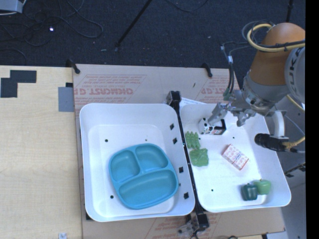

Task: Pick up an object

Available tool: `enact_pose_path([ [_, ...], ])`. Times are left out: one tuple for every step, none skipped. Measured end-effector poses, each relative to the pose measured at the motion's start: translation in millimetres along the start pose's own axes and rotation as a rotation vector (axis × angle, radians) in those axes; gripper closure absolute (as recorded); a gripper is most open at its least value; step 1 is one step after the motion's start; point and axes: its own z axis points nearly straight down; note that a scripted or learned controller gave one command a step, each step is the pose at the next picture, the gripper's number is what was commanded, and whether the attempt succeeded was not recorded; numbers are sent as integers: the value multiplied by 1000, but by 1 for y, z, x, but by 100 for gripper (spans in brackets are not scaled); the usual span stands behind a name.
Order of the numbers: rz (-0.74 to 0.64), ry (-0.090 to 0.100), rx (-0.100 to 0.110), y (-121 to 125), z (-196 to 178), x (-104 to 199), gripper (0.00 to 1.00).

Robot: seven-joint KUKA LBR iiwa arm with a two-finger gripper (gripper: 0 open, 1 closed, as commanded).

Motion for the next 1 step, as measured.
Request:
enact_pose_path([
  [-1, -1, -12, 2, -7, 0, 0],
])
